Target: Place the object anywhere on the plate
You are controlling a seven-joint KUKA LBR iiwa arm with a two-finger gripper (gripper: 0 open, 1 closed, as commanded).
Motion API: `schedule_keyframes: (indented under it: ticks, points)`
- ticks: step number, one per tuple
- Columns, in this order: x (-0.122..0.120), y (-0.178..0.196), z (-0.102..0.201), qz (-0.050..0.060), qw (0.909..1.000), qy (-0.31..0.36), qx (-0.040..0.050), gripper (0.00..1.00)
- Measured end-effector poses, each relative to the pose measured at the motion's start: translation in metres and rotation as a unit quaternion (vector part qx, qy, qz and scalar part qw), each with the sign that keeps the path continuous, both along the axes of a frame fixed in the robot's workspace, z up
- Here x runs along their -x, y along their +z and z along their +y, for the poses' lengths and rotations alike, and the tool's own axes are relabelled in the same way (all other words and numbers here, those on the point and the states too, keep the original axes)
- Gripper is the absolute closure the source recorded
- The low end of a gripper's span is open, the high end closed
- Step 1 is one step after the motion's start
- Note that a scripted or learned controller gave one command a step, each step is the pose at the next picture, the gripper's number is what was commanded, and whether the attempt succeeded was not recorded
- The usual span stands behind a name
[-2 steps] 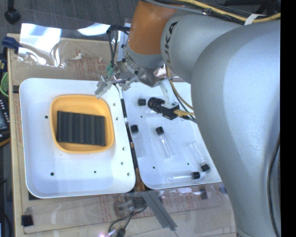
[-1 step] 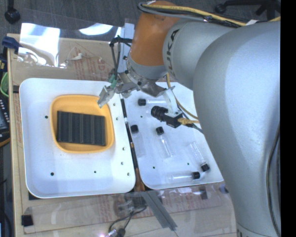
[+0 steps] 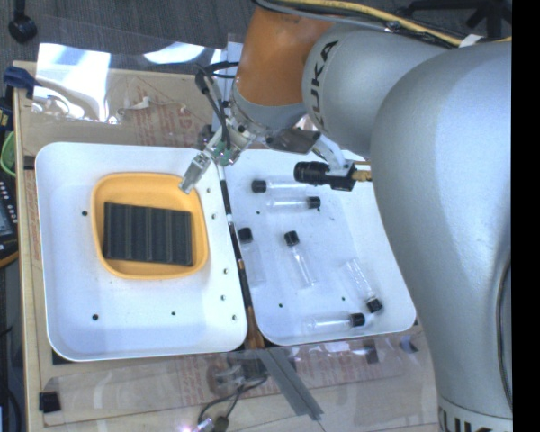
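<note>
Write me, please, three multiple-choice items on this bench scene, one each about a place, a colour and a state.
1. Where does the plate lie?
A. in the left bin
B. in the right bin
C. on the floor

2. What colour is the plate's rim?
A. blue
B. yellow-orange
C. green

3. Where do the clear vials with black caps lie now?
A. on the plate
B. scattered in the right bin
C. stacked in the left bin

Answers:
1 A, since the plate sits inside the left bin, with the gripper at its upper right corner.
2 B, as a yellow-orange rim surrounds the dark ribbed centre.
3 B, because the vials lie scattered on the floor of the right bin, none on the plate.
</note>
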State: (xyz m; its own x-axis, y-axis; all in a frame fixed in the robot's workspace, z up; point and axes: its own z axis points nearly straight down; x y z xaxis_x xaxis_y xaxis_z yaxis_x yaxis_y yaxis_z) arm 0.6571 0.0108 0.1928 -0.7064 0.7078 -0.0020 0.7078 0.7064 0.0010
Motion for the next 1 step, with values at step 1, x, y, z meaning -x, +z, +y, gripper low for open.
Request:
schedule_keyframes:
  ticks: [1]
  points:
    - [0.0056,0.0030,0.0026,0.002,0.9886,0.151,0.0000,0.00]
